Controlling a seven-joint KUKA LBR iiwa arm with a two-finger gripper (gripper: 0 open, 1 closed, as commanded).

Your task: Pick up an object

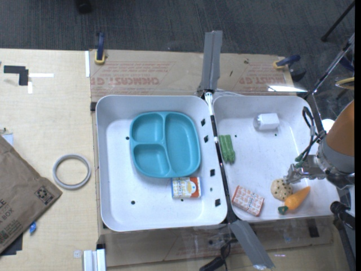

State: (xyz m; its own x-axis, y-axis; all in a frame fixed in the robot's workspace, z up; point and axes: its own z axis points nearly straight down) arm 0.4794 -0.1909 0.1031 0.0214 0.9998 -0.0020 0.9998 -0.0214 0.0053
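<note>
In the right bin [248, 222], a checkered packet [247, 200] lies at the near wall, with a toy carrot [295, 199] and a cookie [278, 188] just beside it, likely targets. The robot's hand [294, 174] hovers low by the cookie, evidently lining up a grasp; how far it is open cannot be told, and nothing shows between its tips. Farther back, a green pickle [227, 149] lies along the divider and a white block [267, 121] sits apart, out of its way.

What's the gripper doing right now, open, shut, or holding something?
Gripper: low in the right bin, beside the cookie and carrot; grip state cannot be told.
</note>
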